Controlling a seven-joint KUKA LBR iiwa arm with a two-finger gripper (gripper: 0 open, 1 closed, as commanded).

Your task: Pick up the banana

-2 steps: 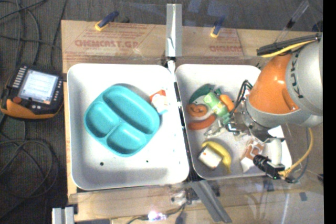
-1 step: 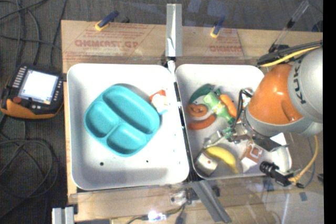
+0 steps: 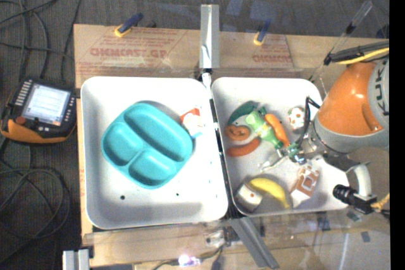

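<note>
Banana [image 3: 271,190] lies near the front wall of the right bin [image 3: 223,136], just beside a small round can [image 3: 249,196] on its left and a small carton [image 3: 306,181] on its right. It looks like a light toy, smooth and curved, likely slippery under a pinch. Taking it across the thick middle, away from the can, seems safest. Gripper [image 3: 296,152] hangs behind the banana, over a green toy [image 3: 257,120]; whether its jaws are open I cannot tell.
</note>
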